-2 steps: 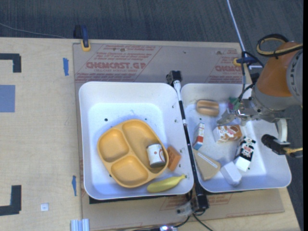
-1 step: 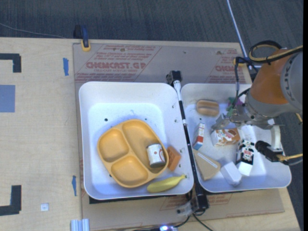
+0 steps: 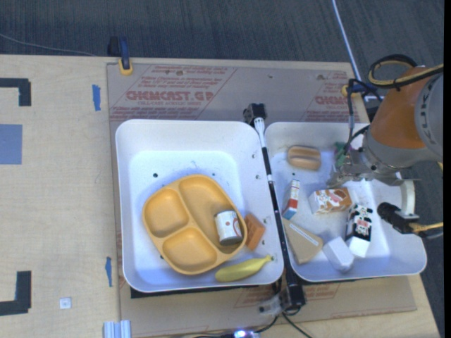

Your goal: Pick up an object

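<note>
From the overhead camera I see two shallow white plastic bins side by side, and I take the black divider rail (image 3: 270,182) between them as my reference. Left of the rail, the left bin (image 3: 141,146) holds a yellow three-compartment plastic tray (image 3: 184,222); a small white can with a red label (image 3: 227,227) stands at the tray's edge nearest the rail, an orange-brown block (image 3: 254,232) lies just beside it, and a yellow banana (image 3: 244,269) rests along the bin's near wall. Right of the rail, the right bin (image 3: 402,263) holds a hot-dog bun toy (image 3: 304,158) toward the far side, a small upright white tube with red and blue print (image 3: 291,198) close to the rail, an orange-and-white snack packet (image 3: 330,201), a tan wedge (image 3: 304,242), a white block (image 3: 338,253) and a black-and-white carton (image 3: 360,225). The gripper (image 3: 345,169) hangs over the right bin, just above the snack packet; I cannot tell how wide it stands or whether it grips anything.
</note>
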You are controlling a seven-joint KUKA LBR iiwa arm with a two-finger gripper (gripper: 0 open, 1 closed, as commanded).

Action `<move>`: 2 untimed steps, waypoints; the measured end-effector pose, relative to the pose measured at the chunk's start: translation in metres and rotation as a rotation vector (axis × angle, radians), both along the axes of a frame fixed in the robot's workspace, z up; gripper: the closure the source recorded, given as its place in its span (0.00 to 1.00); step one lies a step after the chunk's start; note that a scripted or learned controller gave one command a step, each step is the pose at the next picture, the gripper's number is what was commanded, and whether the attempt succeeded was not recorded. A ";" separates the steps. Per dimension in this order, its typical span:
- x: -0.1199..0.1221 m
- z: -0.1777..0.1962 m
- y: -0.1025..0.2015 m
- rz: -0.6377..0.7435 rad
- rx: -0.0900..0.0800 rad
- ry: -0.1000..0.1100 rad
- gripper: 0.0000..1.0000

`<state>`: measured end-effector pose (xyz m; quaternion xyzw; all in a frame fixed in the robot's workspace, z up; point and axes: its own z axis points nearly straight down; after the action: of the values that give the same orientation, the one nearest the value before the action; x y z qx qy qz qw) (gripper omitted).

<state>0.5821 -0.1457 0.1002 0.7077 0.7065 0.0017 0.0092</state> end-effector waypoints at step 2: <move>-0.036 0.120 0.019 0.002 0.010 0.014 0.00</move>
<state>0.5463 -0.1271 0.2200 0.7070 0.7073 0.0003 0.0005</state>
